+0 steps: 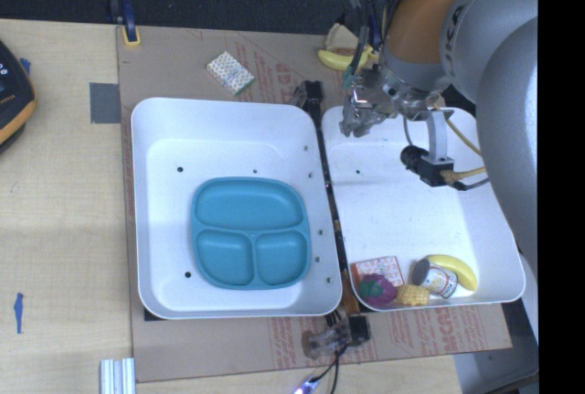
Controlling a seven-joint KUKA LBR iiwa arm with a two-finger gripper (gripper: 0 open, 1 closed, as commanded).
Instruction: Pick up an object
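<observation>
My gripper (358,120) hangs over the far left corner of the right bin (402,209), with nothing visible between its fingers. Several small objects lie clustered at the near edge of that bin: a yellow banana (457,269), a small can (437,280), a yellow corn piece (414,295), a purple item on a green dish (375,290) and a pink card (382,269). They sit well below the gripper in the view, apart from it. A blue divided plate (249,232) lies in the left bin (155,200).
The grey arm with its orange band (430,17) fills the upper right. Beyond the bins on the bench lie a yellow object (336,57) and a patterned packet (229,70). A black clip (309,93) sits between the bins' far corners.
</observation>
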